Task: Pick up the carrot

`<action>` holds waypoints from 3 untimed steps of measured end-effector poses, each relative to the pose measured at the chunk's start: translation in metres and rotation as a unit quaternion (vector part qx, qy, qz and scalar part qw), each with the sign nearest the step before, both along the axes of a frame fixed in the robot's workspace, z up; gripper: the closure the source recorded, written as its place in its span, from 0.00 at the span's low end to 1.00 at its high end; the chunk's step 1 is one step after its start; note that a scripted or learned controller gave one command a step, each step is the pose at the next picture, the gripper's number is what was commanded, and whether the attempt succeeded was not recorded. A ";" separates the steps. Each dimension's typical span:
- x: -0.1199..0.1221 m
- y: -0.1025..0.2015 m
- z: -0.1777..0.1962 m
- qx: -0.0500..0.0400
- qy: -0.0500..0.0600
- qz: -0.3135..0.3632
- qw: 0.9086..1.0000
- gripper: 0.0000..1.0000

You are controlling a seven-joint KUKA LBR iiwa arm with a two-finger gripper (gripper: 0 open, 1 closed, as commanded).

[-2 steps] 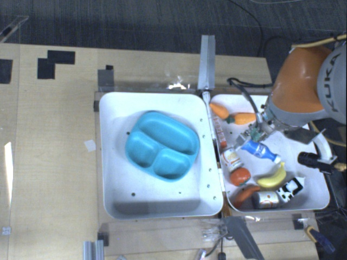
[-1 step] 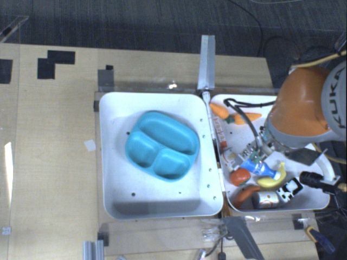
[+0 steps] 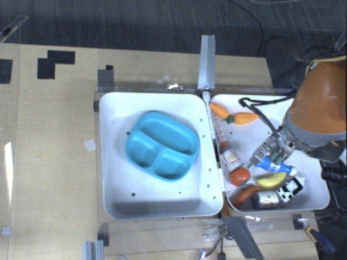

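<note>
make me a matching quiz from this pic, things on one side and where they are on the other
Things:
1. carrot
2. blue tray
3. banana
4. tool

Places:
A. in the left bin
B. at the far end of the right bin
C. near the front of the right bin, beside a can
D. over the middle of the right bin

Pairs: 1-B, 2-A, 3-C, 4-D

A blue three-compartment plate (image 3: 162,145) is seen in the left white bin (image 3: 116,199); a banana (image 3: 271,181), a tomato (image 3: 239,175) and a can (image 3: 267,200) are seen in the right bin (image 3: 320,199)
</note>
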State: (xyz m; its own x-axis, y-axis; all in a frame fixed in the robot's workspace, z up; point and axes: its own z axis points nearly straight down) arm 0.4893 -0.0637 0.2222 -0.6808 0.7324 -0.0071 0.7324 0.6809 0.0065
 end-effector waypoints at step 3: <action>-0.001 0.080 -0.011 0.001 0.002 -0.106 0.994 1.00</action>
State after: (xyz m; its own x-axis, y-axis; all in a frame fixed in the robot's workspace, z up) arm 0.4882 0.0159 0.2114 -0.5117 0.8591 -0.0024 0.8591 0.5117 0.0038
